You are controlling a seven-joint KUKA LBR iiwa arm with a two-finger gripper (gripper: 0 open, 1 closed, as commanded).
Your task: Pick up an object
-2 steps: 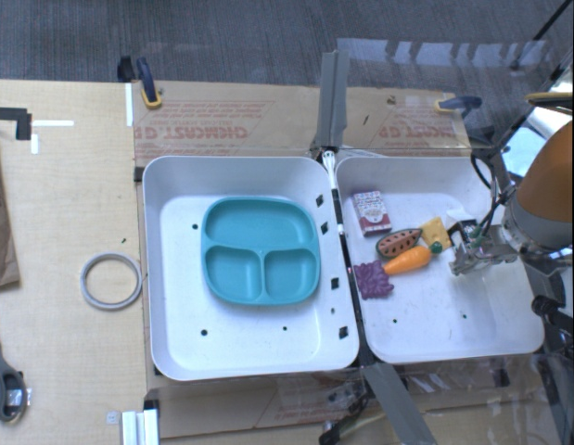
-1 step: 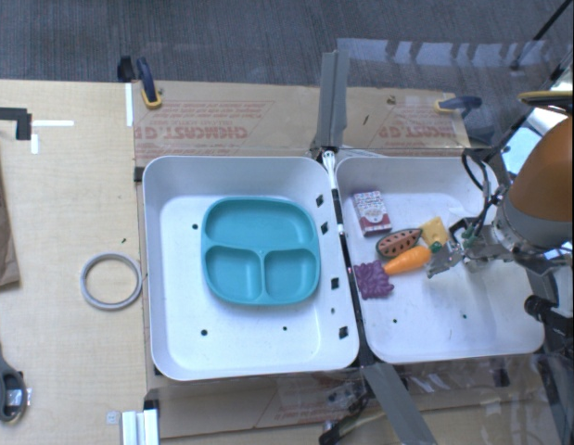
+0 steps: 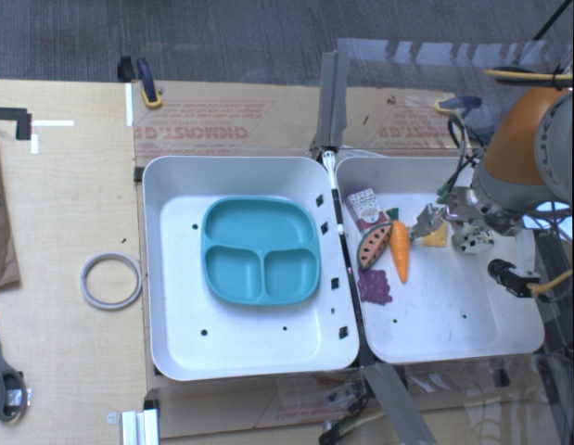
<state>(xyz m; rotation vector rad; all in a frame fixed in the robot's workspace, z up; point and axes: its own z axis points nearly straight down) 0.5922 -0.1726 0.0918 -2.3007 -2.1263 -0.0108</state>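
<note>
Reaching for toy food in the right bin (image 3: 509, 341).
Pincer (image 3: 426, 225) sits beside the yellow piece (image 3: 438, 237), just right of the carrot (image 3: 399, 251); its opening I cannot tell. Centre on one item before closing.

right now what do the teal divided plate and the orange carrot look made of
Teal three-compartment plate: likely moulded plastic, with a smooth, even colour, a soft sheen and rounded dividers. Orange carrot-shaped toy: probably plastic or rubber play food, judging by its uniform bright orange and smooth taper, though the view is too coarse to tell which.

Teal tray (image 3: 261, 251) – smooth glossy plastic; white bins (image 3: 166, 276) – matt plastic; bench (image 3: 64, 221) – pale wood
</note>
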